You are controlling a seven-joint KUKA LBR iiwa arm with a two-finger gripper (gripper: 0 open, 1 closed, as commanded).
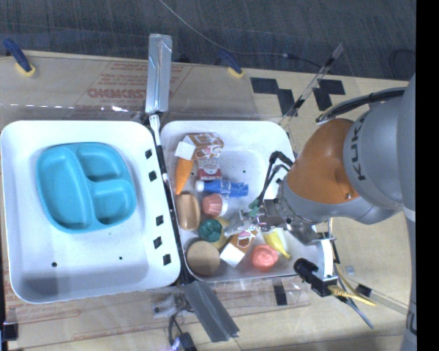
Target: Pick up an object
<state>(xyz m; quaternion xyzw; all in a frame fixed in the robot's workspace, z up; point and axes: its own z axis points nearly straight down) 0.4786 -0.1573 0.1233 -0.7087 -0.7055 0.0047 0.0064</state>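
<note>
Bins (73, 276) – smooth white plastic; blue tray (84, 185) – matt plastic.

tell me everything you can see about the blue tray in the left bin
The blue tray is a light turquoise, plastic-looking plate with rounded corners and three sunken compartments: one long section along its left side and two smaller ones on the right. It lies flat and right side up on the floor of the left bin, toward the upper left, turned slightly askew. Its compartments hold nothing, and nothing but the bin floor touches it.
</note>
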